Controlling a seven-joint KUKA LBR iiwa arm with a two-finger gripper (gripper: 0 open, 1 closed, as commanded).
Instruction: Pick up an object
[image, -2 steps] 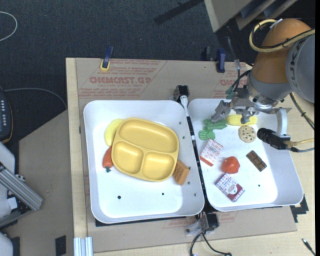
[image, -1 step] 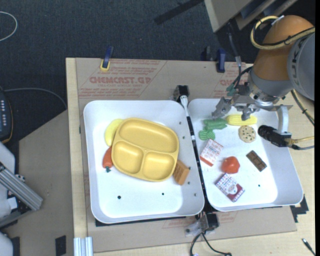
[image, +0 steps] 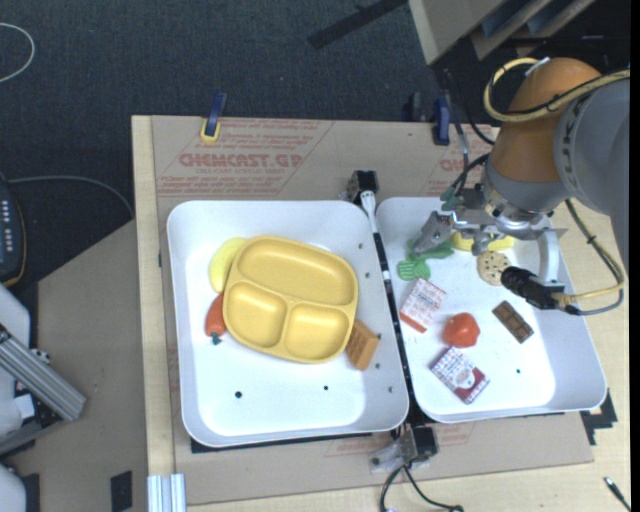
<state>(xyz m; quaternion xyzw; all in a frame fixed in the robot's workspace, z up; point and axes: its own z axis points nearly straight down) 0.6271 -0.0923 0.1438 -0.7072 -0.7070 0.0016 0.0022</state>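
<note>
In the camera view the end effector (image: 430, 240) hangs low over the far part of the right bin (image: 565, 375). It sits beyond the red tomato (image: 461, 329) and slightly toward the left bin (image: 280, 400) from it. Whether it is apart or together cannot be told from this slant, and nothing is seen clamped in it. The task names no particular object, so the likely target is whatever lies nearest. A yellow piece (image: 464, 241) lies beyond the tomato, just beside the end effector and partly hidden under the wrist. A green piece (image: 412, 268) lies between that spot and the tomato, nearer the wall that the two bins share. A round biscuit (image: 490, 265) lies just beyond the tomato on the other side. These three sit close together, so a descent could probably catch two at once, or push one aside and come up with nothing. The green piece is near the wall, and a grasp aimed there may strike the rim. The yellow piece's shape is unclear, and if it is rounded it could squirt out under pressure. A red-and-white packet (image: 423, 303) just beside the tomato and a second packet (image: 459, 373) nearer the camera look flat, and would likely give little to grip.
</note>
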